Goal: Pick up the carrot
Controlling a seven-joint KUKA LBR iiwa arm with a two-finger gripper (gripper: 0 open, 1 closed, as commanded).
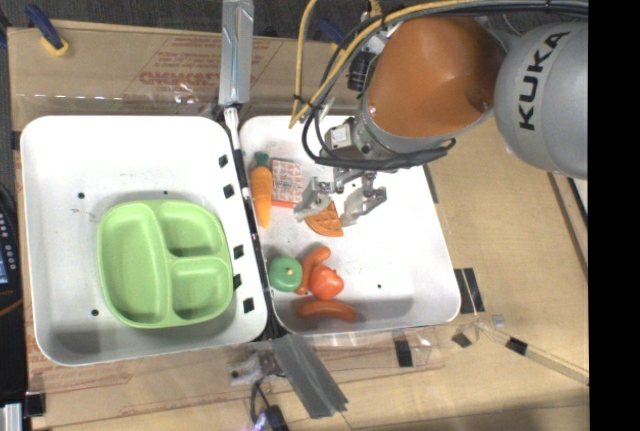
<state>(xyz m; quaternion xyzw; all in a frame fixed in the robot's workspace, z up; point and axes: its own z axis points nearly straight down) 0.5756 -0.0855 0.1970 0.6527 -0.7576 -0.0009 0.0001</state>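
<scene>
The carrot (261, 192), orange with a green top, lies lengthwise along the left wall of the right bin (420, 249). My gripper (337, 202) hangs to the right of it, about a finger's span away, over the middle of the same bin. Its two fingers (359, 205) stand apart, so it is open. Just below and between them lies an orange wedge-shaped piece (324, 220); I cannot tell whether the fingers touch it. The carrot is not between the fingers.
A small printed packet (286, 183) lies between the carrot and the gripper. A green round item (285, 272), an orange-red pepper (323, 278) and a red item (325, 311) sit near the right bin's front. The left bin (60, 169) holds a green divided tray (165, 262).
</scene>
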